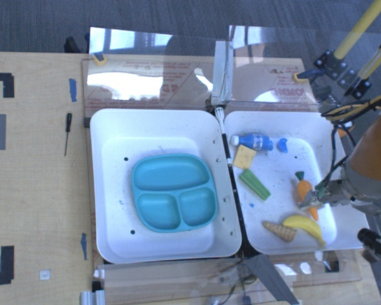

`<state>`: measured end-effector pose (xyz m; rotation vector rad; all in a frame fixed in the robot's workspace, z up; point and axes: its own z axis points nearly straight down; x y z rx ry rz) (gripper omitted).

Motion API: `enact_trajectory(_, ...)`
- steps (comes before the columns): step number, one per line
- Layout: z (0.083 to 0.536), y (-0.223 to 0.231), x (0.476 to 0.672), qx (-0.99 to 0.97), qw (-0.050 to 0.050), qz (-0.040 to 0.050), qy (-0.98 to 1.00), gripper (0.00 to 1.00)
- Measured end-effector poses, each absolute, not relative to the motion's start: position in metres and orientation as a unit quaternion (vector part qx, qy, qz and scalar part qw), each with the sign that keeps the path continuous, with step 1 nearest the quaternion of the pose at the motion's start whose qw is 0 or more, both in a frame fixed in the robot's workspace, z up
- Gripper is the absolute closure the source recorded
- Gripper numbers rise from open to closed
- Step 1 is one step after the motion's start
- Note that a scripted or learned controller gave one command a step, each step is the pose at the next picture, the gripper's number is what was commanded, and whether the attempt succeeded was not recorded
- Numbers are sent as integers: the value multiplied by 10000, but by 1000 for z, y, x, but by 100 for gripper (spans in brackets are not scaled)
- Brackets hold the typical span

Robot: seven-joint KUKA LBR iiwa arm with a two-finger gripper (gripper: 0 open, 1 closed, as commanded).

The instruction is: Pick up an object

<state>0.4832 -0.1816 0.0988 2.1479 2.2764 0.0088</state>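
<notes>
Camera view from above, at a slant, showed a wooden surface [32, 189] bearing two shallow white bins side by side. Largest was the left bin [108, 189], which held a turquoise divided plate [174, 192] with three compartments, lying flat near its middle. Beside it, the right bin [267, 126] held the smaller items. The grey arm [368, 192] with its orange band reached in from the right, ending in the gripper [311, 199] low over the right side of that bin.

Next in size, a banana [303, 226] lay near the front of the right bin, its long axis running left to right, just in front of the gripper. A blue bottle [254, 142] lay on its side at the back, with a small blue cap [282, 146] near it. A green block [254, 185] lay slantwise in the middle, a tan square piece [244, 157] just behind it, and a waffle cone [279, 230] touched the banana's left end.

Smallest, a toy carrot [303, 188] lay at the gripper, its long axis running roughly front to back, its green top pointing away. The jaws stood right against it, but whether they were parted or closed on it could not be told. The carrot seemed the likeliest target.
</notes>
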Motion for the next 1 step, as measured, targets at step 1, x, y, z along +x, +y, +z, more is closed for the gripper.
enact_trajectory(1, 200, -114, 515, 7193, 27, 37, 6947, 100)
